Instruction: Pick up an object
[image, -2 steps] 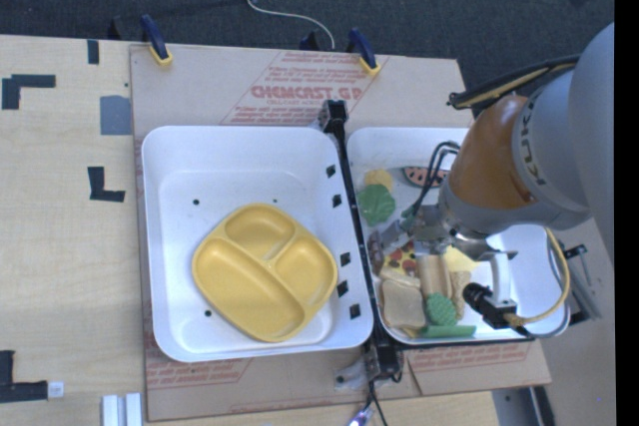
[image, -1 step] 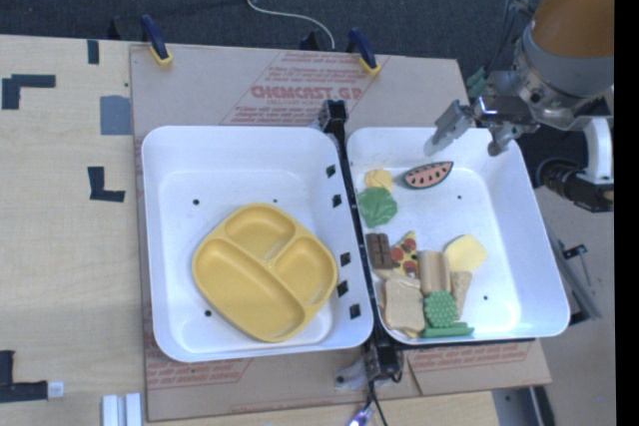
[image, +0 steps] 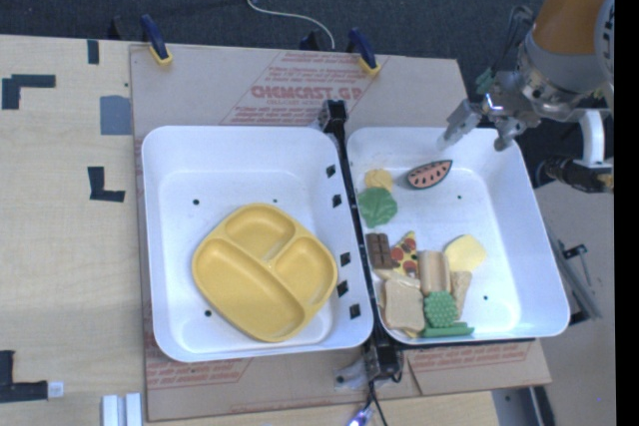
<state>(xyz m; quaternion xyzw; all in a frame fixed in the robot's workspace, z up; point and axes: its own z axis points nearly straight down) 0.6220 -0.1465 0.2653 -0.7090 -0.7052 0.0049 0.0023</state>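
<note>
- White plastic: two shallow bins are seen side by side on a cardboard sheet [image: 300,85]; the right bin [image: 519,244] is taken as landmark for all places below.
- Left bin [image: 165,214] is set touching the right bin's left wall, with a black divider strip [image: 344,214] between them.
- Yellow compartment tray [image: 265,271] is seen lying in the left bin, tilted, well left of the right bin.
- Gripper [image: 481,127] is seen at the right bin's far rim, near its far right corner; two grey fingers are spread apart, nothing is seen between them.
- Arm [image: 574,10], grey with an orange band, is seen beyond the right bin's far right corner.
- Watermelon slice [image: 428,175] is seen in the right bin's far part, lying flat, just below and left of the gripper, apart from it.
- Small yellow piece [image: 377,180] is seen by the right bin's left wall, touching a green leafy piece [image: 377,206] just nearer.
- Brown chocolate bar [image: 377,250] is seen nearer along the left wall, beside a pizza slice [image: 404,252].
- Yellow rounded piece [image: 464,254] is seen mid-bin.
- Toast slice [image: 401,304], beige cylinder [image: 432,271] and green ridged piece [image: 440,311] are seen clustered by the right bin's near wall, touching one another.
- Blue-and-yellow clamps [image: 155,40] are seen on the cardboard's far edge, beyond both bins.
</note>
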